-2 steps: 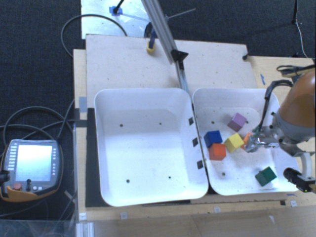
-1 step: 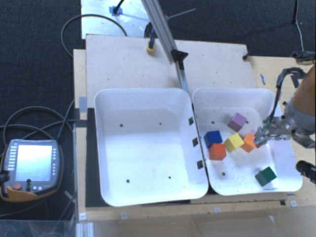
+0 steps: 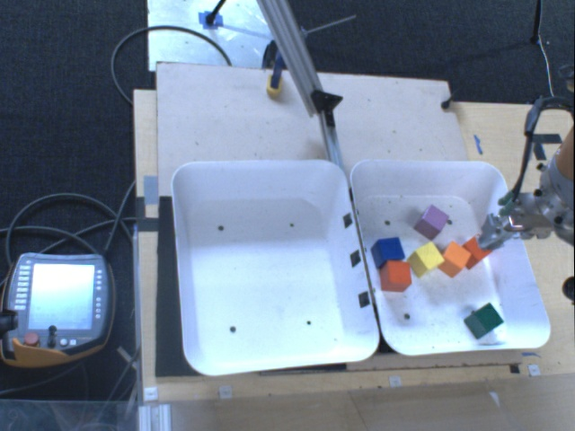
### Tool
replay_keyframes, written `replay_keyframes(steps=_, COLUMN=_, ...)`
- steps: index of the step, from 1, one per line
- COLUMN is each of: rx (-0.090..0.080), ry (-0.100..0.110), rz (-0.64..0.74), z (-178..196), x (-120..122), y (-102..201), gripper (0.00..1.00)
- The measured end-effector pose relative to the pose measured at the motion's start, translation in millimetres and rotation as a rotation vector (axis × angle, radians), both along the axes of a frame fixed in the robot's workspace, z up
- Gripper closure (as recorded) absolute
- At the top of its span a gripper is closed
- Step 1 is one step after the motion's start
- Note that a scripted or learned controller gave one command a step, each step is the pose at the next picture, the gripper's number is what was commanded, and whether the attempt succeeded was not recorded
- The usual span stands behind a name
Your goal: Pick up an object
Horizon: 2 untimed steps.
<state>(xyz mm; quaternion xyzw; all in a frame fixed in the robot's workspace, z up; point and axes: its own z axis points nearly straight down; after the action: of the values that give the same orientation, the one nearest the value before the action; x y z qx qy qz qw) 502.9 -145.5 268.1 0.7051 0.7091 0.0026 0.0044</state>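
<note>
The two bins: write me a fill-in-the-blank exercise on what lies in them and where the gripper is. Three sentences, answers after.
1. All the cubes lie in the bin on the view's ____ side.
2. The blue cube touches the ____ cube just below it in the view.
3. The gripper is at the bin's right wall, right beside the ____ cube, which sits next to the yellow cube.

Missing words: right; red; orange

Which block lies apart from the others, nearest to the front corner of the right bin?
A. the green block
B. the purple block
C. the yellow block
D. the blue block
A: the green block sits alone near the front right corner of the right bin, while the other blocks cluster further back.
</note>
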Motion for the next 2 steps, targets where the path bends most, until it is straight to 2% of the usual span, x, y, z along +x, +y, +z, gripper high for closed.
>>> replay_keyframes(steps=1, rx=0.003, ry=0.006, rz=0.005, z=2.1, x=11.2, y=45.6, gripper=1.0)
replay_keyframes(steps=2, rx=0.004, ry=0.007, rz=0.006, z=-7.8, x=37.0, y=100.1, gripper=1.0)
